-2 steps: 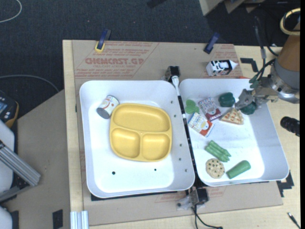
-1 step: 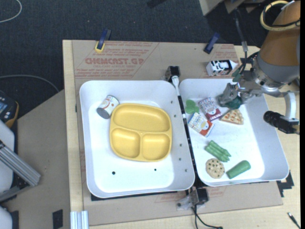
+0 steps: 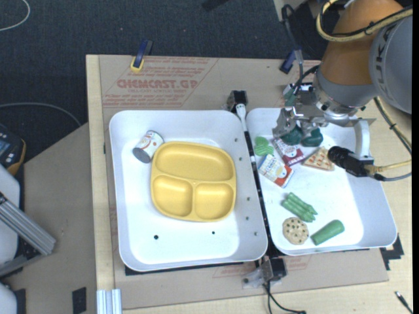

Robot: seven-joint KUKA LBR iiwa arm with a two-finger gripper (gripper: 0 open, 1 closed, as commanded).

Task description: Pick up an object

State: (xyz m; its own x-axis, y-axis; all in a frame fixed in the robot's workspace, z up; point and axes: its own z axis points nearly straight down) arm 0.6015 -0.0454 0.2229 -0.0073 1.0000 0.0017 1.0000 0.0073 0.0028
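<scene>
My gripper (image 3: 288, 128) hangs low over the back left part of the right bin (image 3: 370, 205). Just below it lies a red and white packet (image 3: 292, 153), with a second packet (image 3: 273, 169) in front of that one. A teal object (image 3: 311, 137) sits right beside the gripper on its right. A green leaf piece (image 3: 263, 146) lies to the left and a pizza slice (image 3: 319, 159) to the right. Whether anything is held is hidden by the wrist.
Nearer the front of the right bin lie green beans (image 3: 299, 206), a cookie (image 3: 295, 229) and a green pickle (image 3: 327, 231). The left bin (image 3: 124, 195) holds a yellow divided plate (image 3: 193, 180) and a small tipped can (image 3: 147, 146).
</scene>
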